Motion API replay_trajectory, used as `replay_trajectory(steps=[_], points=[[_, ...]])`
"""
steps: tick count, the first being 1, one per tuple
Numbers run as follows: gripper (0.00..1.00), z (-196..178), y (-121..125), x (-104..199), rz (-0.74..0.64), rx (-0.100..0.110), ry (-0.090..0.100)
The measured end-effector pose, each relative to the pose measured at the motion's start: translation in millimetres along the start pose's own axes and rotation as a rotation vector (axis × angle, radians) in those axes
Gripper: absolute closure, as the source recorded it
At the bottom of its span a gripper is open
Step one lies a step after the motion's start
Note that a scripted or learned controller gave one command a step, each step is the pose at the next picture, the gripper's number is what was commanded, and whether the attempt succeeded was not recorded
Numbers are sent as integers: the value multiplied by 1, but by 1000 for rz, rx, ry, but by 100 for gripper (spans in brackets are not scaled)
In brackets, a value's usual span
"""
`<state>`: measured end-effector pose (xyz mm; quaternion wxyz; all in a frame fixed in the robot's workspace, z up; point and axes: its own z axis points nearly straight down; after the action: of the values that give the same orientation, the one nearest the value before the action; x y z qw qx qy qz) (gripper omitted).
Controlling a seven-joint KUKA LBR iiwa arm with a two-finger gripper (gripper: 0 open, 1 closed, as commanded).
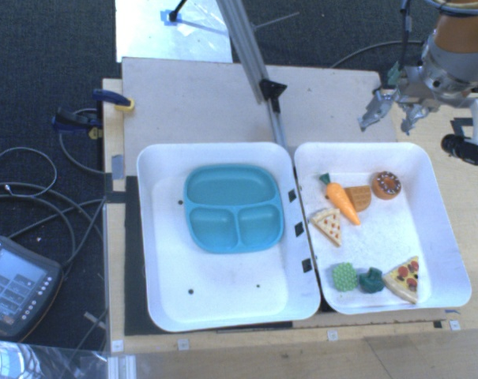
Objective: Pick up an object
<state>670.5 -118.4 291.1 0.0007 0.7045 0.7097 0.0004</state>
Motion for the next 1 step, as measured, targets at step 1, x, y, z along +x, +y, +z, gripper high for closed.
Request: replay_trajectory(steps=[1], points=[[0,0,0,0,-1,0,-1]])
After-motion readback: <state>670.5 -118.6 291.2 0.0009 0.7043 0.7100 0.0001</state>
